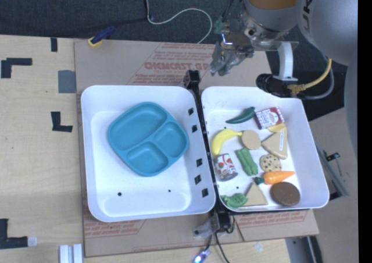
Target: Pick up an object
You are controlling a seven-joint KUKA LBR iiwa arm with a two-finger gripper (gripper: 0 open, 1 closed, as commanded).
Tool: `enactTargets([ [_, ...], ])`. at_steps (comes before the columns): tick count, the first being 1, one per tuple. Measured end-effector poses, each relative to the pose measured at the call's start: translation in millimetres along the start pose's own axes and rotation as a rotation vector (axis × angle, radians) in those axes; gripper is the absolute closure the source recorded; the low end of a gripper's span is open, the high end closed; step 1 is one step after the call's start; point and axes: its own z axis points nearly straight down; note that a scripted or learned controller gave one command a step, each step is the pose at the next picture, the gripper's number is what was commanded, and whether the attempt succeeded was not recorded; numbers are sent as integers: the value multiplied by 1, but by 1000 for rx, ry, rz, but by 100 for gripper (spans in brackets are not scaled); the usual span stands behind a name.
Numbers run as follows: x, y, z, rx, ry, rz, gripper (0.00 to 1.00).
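- Lying in the right bin [311,157] is a crowd of toy food, any piece of which could be the object I am to pick.
- A yellow banana [223,138] curves near the bin's left wall, with a green pepper [241,116] above it and a small red-and-white carton [268,117] to the pepper's right.
- A round tan biscuit [251,139] sits just beside the banana, and a pale cheese wedge [278,141] lies to its right.
- Lower down I see a green pod [246,161], a small printed packet [225,167], a chip cookie [270,163], an orange carrot [276,177] and a dark brown disc [285,193].
- A leafy green piece [235,201] rests at the bin's near left corner.
- My pincer [225,61] hangs above the cardboard beyond the bins' far edge, near the divide between them, well apart from the food.
- Whether my pincer is released or clenched I cannot tell; nothing shows between its tips.
- The left bin [93,157] holds a blue divided plate [147,138].
- Both bins sit on a cardboard sheet [145,64] on the counter [35,139].
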Motion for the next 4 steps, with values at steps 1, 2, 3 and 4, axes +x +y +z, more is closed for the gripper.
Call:
enactTargets([
  [1, -4, 1, -2, 10, -5, 5, 100],
  [2, -3, 1, -11, 12, -6, 3, 100],
  [3, -51, -64, 53, 21, -4, 13, 100],
  [4, -45, -120, -59, 0, -2, 6, 100],
])
